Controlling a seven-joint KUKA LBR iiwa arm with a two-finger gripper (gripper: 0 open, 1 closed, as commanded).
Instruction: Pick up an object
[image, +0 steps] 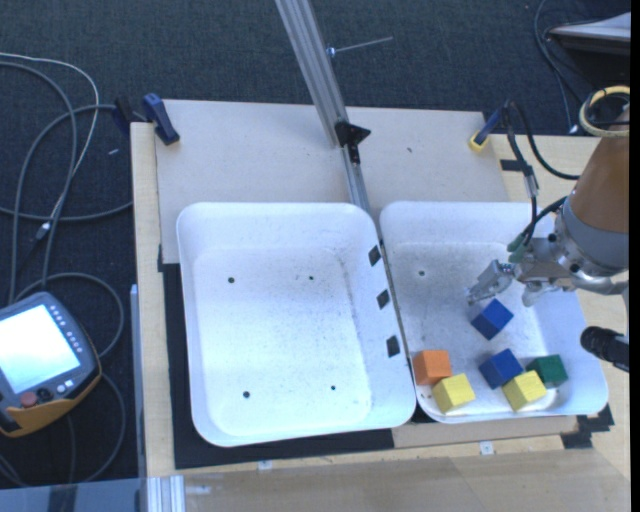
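Gripper (492, 287) over right bin (440, 225), fingers spread, nothing between them. Blue cube (492, 319) lies just below its tips. Second blue cube (499, 367), orange cube (432, 366), two yellow cubes (452, 392), green cube (549, 371) along near wall.

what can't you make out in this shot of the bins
- gripper, camera view: too small and blurred to tell how it stands, or whether it touches the blue cube just below it.
- arm, camera view: cut off by the right edge above the wrist.
- green cube, camera view: partly hidden behind the yellow cube in front.
- tablet, camera view: screen washed out and cut by the left edge.
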